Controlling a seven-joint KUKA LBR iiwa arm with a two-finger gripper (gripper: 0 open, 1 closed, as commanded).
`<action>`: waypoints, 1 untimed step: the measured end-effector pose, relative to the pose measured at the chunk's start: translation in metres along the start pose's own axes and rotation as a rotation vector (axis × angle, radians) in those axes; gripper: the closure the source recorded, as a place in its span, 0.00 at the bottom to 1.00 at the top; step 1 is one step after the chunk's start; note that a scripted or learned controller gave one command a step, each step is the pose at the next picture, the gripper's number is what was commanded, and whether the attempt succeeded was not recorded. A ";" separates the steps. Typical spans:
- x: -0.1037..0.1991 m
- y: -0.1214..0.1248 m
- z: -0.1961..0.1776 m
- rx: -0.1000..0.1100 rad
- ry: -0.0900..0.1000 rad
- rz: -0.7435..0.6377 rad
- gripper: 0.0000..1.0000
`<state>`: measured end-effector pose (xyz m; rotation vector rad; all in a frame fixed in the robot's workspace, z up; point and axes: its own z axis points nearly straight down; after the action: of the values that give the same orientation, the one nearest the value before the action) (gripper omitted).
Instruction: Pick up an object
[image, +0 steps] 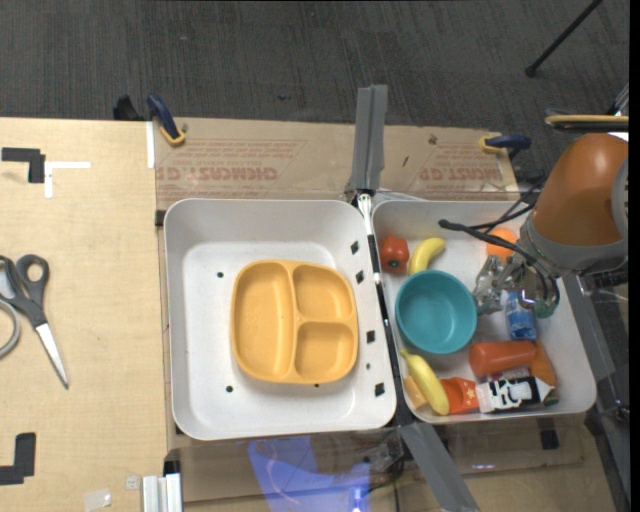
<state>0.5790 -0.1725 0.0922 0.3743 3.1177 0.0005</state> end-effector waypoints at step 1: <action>-0.035 0.044 -0.001 0.000 -0.005 -0.017 1.00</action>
<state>0.6233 -0.1380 0.0936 0.3470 3.1159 -0.0004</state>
